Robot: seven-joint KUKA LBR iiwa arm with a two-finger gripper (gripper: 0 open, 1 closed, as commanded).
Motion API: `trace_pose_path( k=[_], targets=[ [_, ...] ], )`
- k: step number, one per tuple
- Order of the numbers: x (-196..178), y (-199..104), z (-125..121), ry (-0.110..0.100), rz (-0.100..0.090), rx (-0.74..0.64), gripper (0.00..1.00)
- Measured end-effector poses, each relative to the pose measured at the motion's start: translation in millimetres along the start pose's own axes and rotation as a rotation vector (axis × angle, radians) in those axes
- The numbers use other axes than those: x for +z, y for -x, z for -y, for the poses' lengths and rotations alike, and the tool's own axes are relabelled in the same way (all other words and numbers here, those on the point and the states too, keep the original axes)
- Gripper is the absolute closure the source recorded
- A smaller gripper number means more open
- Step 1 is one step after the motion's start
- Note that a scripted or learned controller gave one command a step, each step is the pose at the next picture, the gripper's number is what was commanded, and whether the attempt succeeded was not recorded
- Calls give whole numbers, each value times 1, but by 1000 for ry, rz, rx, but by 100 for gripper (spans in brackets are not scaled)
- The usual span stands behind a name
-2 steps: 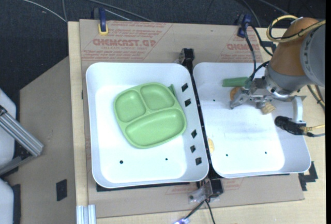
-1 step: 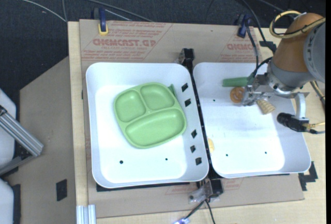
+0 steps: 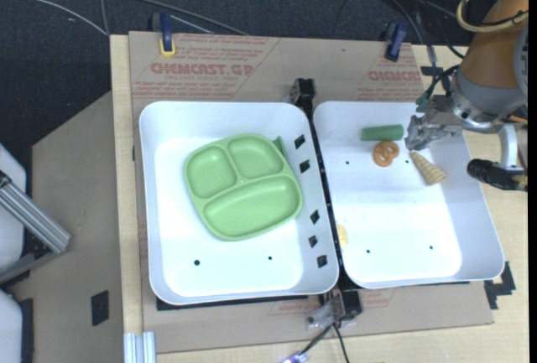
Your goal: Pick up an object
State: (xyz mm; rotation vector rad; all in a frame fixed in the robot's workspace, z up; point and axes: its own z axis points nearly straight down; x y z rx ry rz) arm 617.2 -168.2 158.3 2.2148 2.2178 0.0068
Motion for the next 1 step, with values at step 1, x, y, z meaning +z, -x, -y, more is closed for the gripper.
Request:
trace_pose_path(
  k=[1],
  targets=[
    [-64, -1, 1, -1, 0, 0, 100]
  ],
)
